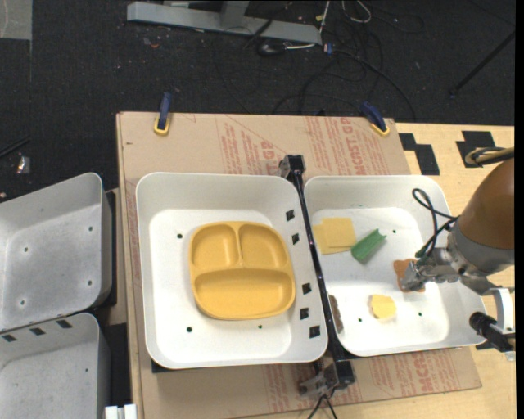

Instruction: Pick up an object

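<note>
- Cardboard sheet (pixel 246 147) under both bins, its front edge nearest me, with a dark metal bracket (pixel 327 378) at the front of the seam between the bins
- right bin (pixel 434 340): small yellow chunk (pixel 382 307) lies on the floor nearest the front wall, apart from everything else
- gripper (pixel 416 277) is low over the right bin, right of centre; I can't tell whether it's open or closed, as the wrist hides it
- small brown object (pixel 403 268) sits right at the gripper tip on its left side, touching or nearly so; I can't see it held
- arm (pixel 491 221) comes in from the right over the bin's right wall, orange band visible above the grey wrist
- green block (pixel 368 245) lies further back and left of the gripper, tilted diagonally
- flat pale yellow square (pixel 334 235) lies just left of the green block, close to the wall shared with the other bin
- black cable (pixel 430 209) loops over the right bin's back right area
- left bin (pixel 164 327): yellow divided plate (pixel 242 270) roughly centred, two small sections at the back, one big one at the front
- grey metal trays (pixel 49 237) off the bench to the left
- two clamps on the cardboard's far edge, one left (pixel 163 114), one right (pixel 375 119)
- dark floor with cables (pixel 344 24) beyond
</note>
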